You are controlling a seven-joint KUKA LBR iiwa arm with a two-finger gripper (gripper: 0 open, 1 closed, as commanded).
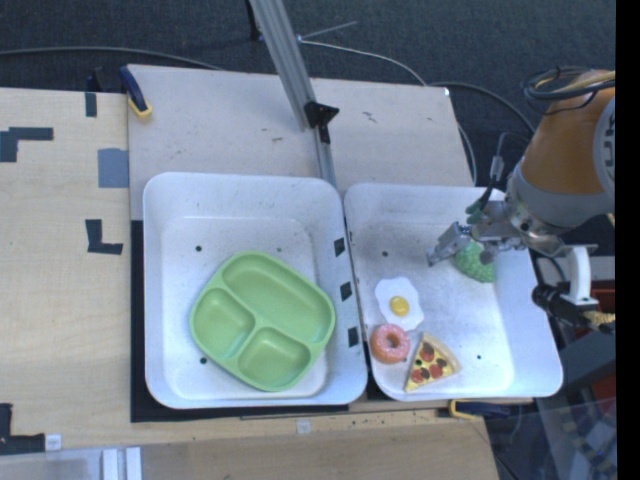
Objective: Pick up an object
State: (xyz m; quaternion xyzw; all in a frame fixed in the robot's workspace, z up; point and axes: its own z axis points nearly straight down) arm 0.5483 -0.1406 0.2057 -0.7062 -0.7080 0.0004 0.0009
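**Hidden and cut off**

The green object [476,261] in the right bin [520,368] lies partly under the hand [470,236], so its shape cannot be told. Whether the hand grips it is unclear. The picture's right edge cuts off the arm [570,158].

The green lumpy object [476,262] lies in the right bin, directly under and between the jaws of the gripper [470,240], its upper part hidden by them; it may be a toy vegetable, though the shape is hard to read. The fried egg [398,303] lies flat below and left of the jaws. The pink-iced donut [389,343] and the pizza slice [430,362] lie flat farther below, near each other.
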